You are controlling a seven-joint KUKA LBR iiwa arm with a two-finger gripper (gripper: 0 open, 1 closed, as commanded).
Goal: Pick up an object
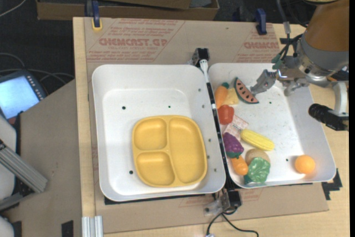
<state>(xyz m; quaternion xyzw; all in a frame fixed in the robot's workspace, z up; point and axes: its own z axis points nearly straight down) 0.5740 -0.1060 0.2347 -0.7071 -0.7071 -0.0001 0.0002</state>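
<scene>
The grey two-finger gripper [262, 84] is hanging over the right shallow white bin [310, 119], at two o'clock from the red plastic watermelon slice [246, 91]; whether it is grasping anything I cannot tell. A yellow three-compartment plate [168, 150] is sitting in the left white bin [111, 97].

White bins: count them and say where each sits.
2. The left bin holds a yellow divided plate. The right bin holds the toy food, with the gripper above its far end.
</scene>
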